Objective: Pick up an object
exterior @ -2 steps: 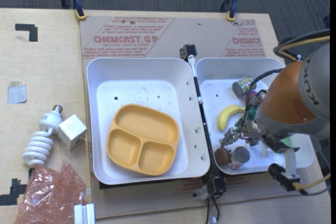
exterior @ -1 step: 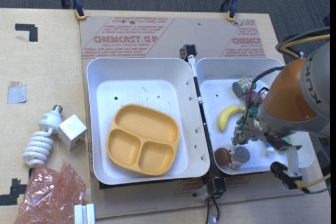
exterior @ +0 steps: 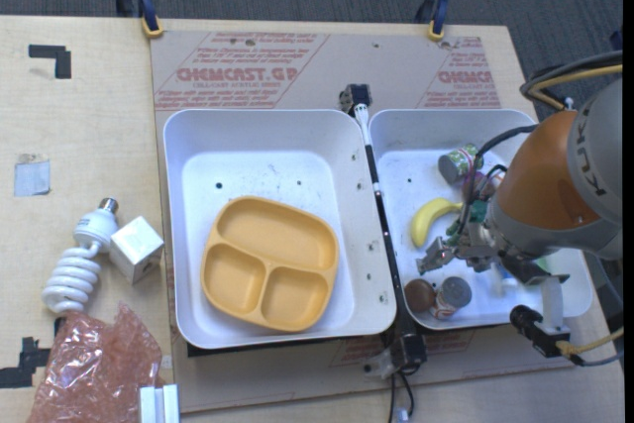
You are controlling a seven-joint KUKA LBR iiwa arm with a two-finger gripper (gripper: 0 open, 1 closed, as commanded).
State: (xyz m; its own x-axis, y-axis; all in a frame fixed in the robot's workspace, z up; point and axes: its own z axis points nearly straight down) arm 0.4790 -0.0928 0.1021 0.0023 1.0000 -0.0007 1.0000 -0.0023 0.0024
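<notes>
Brown ball (exterior: pixel 419 293) at right bin's (exterior: pixel 416 129) front rim, end effector (exterior: pixel 439 256) grip state unclear, banana (exterior: pixel 432 218) just beyond

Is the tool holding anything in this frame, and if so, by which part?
It cannot be told. The tool sits low in the right bin, beside the banana and above a small can, but nothing is visibly held by it.

bins (exterior: pixel 188 213): glossy white plastic | tray (exterior: pixel 269 263): matt yellow plastic
</notes>
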